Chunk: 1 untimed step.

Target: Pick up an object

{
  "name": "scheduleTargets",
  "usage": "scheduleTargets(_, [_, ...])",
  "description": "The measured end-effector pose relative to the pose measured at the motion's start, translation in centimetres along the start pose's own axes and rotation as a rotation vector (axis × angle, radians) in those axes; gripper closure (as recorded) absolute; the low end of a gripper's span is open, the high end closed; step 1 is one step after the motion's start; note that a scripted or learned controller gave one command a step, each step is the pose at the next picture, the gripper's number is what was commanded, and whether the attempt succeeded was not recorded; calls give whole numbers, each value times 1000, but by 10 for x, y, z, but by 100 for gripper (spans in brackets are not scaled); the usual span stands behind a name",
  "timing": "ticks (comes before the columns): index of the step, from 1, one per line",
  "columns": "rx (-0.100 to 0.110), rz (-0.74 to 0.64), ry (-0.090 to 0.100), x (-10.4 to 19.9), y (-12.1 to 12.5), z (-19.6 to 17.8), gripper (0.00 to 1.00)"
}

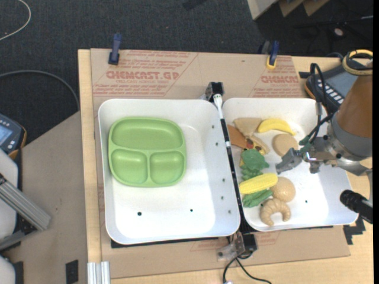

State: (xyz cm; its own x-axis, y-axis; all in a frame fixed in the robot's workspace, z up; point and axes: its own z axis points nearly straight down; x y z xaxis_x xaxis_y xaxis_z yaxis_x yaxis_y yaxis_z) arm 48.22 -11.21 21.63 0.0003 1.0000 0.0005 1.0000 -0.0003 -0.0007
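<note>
Corn point(257, 184) | right bin point(331, 209), among toy foods | claw point(288, 160) above, grip state unclear, holding nothing visible | pick not yet done

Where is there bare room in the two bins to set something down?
Left white bin: bare floor right of and below the green three-compartment plastic tray. Right white bin: a bare patch along its near right side, under the pincer. Its left half is crowded: yellow toy banana, corn cob, croissant.
</note>
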Motion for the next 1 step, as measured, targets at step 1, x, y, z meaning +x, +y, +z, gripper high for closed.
scheduleTargets(1, [-3,1,-5,6,-3,132,0])
